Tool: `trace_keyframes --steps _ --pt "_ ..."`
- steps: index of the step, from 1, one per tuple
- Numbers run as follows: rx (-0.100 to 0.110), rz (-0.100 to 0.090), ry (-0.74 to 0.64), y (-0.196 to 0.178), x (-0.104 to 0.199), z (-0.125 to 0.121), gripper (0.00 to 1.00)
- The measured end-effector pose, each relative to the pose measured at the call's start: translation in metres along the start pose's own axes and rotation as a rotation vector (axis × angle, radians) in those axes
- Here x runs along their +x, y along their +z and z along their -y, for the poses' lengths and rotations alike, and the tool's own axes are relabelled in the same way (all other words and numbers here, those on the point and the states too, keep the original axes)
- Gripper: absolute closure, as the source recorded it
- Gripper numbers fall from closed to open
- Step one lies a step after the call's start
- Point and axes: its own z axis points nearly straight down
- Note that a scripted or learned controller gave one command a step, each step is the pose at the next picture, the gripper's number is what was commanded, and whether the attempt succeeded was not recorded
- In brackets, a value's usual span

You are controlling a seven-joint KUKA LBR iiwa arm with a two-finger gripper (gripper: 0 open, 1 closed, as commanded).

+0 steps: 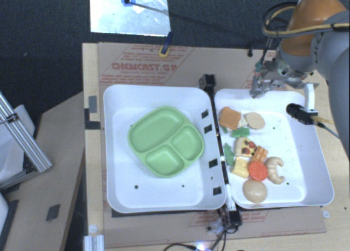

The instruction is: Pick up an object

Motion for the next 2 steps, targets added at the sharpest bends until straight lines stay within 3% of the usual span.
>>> trace_keyframes --steps 1,2 --pt "0.0 0.0 -0.001 -0.056 0.0 -0.003 1.0" --pt "0.01 -0.003 -0.003 -0.055 0.047 0.038 1.0"
